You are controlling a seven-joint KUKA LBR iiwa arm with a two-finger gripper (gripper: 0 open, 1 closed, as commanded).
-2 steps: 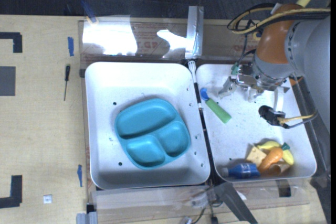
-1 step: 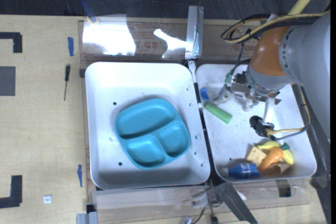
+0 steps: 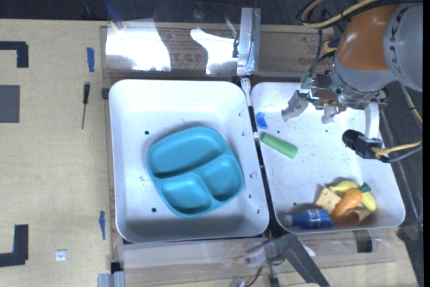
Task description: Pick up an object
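The tool (image 3: pixel 310 109) is hanging spread open with nothing between its fingers, above the back of the right bin (image 3: pixel 376 175). A green stick (image 3: pixel 279 145) is lying just below it, while a blue bottle (image 3: pixel 311 218) and toy carrot (image 3: pixel 349 203) are sitting by the front rim.

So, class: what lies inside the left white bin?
The left white bin holds one blue three-compartment plastic tray, tilted. Whatever lies beneath that tray is covered.

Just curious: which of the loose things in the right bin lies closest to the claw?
The small blue piece by the divider, just ahead of the green stick. The rest are piled in the bin's near corner.
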